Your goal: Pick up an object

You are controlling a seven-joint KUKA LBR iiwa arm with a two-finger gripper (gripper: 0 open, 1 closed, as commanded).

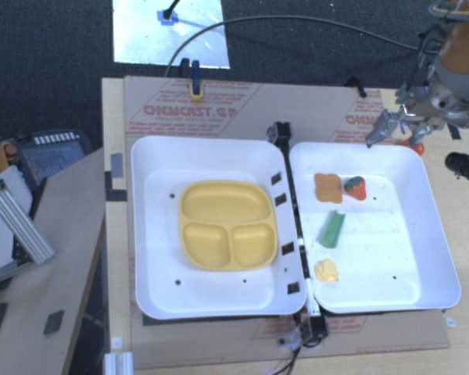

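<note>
You have two shallow white bins side by side on the counter (242, 100), which is covered by a sheet of printed cardboard. In the left bin (152, 170) sits a yellow divided tray (227, 225) with one long compartment at the far side and two smaller ones nearer the camera; it lies flat, roughly in the middle of that bin. The right bin (406, 248) carries four small items, all clustered toward its left half: a tan square piece (327, 187) near the far side, a red and green piece (355, 187) just beside it on the right and seemingly touching it, a green stick-shaped piece (332, 229) lying at a slight tilt a little nearer the camera, and a pale yellow lump (326, 270) nearer still, apart from the others. Your arm (461, 53) comes in from the upper right, and its gripper (395, 127) hangs over the far right corner of the right bin, close to the rim and well apart from all four items. The jaws look spread apart, with one metal finger angled out to the left and an orange-tipped part to its right, and nothing is visible between them. A black divider (289, 209) runs between the two bins. To the left of the counter you can see a handheld control pendant (51, 158) and a length of aluminium rail (16, 217).
</note>
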